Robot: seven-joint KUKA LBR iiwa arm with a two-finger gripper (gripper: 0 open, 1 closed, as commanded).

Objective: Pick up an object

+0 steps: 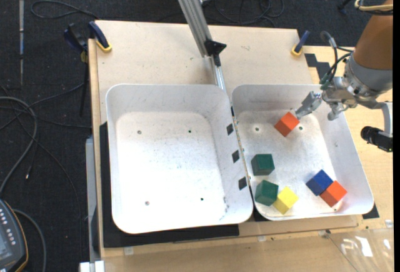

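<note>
Camera view | gripper point(320, 104) fingers apparently spread | orange cube point(287, 124) just beside fingertip, ungrasped

Six small cubes lie in the right bin point(350, 158): an orange cube point(287, 124) (tilted, near the back), two green cubes point(263, 164) point(267, 192), a yellow cube point(286, 199), a blue cube point(319, 182) touching another orange one point(334, 193).

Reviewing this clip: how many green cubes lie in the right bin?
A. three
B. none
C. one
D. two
D: two green cubes sit in the right bin, one just above the other, with the yellow cube touching the lower one.
</note>
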